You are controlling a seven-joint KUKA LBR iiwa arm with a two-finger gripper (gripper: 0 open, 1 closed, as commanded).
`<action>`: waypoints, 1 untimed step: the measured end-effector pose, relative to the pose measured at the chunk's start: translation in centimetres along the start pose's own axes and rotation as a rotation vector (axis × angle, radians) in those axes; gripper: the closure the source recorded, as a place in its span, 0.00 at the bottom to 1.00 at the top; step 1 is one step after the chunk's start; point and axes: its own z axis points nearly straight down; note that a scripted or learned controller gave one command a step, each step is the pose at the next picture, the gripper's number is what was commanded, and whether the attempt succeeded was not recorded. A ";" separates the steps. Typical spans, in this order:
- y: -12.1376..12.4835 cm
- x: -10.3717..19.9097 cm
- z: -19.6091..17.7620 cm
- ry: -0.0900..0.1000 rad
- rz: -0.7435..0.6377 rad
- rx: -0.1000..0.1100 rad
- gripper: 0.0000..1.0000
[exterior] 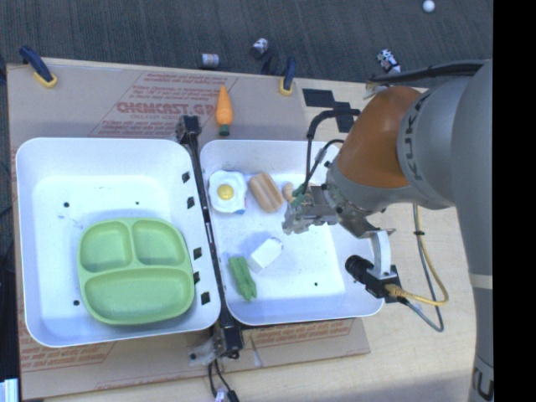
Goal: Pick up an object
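Camera view has the tool low in the right bin, between the hot dog and the white block; whether it grips anything, I cannot tell. Descending here risks closing on bare bin floor.

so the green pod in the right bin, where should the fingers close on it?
Probably across the green pod's narrow width near its middle, coming straight down. It lies flat and elongated, running roughly toward the right bin's near edge, with bare floor on its right. The white block sits close by its upper end, so stay lower.
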 end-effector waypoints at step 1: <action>-4.4 -5.3 -3.2 0.000 0.001 0.000 1.00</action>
